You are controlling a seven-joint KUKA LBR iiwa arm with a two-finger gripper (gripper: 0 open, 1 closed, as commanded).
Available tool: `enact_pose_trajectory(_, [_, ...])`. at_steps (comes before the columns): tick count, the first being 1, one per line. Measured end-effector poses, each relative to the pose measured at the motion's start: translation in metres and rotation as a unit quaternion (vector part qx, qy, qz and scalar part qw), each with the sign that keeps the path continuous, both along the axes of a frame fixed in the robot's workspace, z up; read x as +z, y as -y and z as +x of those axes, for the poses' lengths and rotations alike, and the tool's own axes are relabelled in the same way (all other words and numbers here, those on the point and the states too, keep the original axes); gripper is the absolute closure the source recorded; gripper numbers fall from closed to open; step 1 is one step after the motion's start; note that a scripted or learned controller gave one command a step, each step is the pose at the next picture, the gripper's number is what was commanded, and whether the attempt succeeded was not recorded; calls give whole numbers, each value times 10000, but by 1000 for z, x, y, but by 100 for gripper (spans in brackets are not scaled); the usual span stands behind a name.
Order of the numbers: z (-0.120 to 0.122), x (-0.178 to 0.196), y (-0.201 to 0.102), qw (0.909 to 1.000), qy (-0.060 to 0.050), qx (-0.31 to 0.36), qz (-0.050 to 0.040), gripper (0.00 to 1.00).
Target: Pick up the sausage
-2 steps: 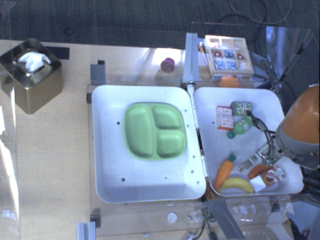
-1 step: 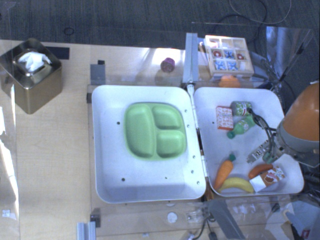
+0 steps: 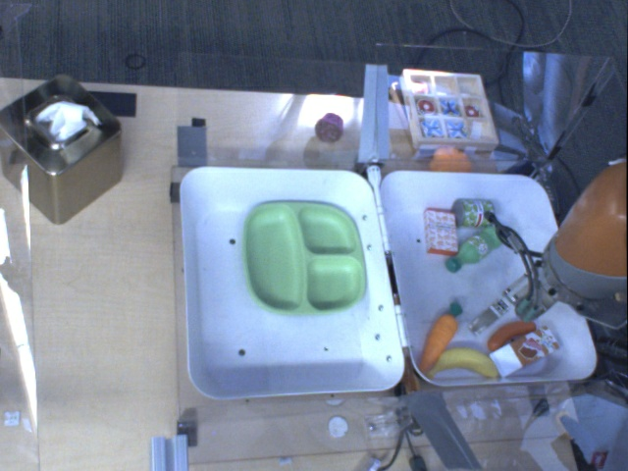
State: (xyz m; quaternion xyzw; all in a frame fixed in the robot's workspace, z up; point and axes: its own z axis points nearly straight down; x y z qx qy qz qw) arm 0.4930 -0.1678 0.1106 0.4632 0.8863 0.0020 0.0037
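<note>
Right now the gripper (image 3: 502, 310) hangs just beside the sausage (image 3: 510, 335), in the right bin (image 3: 412, 263).
Its fingers look slightly apart, holding nothing. That sausage seems light, smooth and rounded, likely slippery; a grip across its middle, clear of the packet (image 3: 535, 346), looks safest.

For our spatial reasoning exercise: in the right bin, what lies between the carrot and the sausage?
In the camera view, bare white bin floor separates the carrot from the sausage; the banana lies just below that gap.
</note>
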Motion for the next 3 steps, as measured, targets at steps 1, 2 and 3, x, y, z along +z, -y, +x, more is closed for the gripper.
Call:
enact_pose_trajectory(1, [0,-21,-2,9933,31,-1155,6,0])
enact_pose_trajectory(2, [1,-21,3,9966,43,-817,3,0])
enact_pose_trajectory(3, [2,-21,13,9947,47,-1025,11,0])
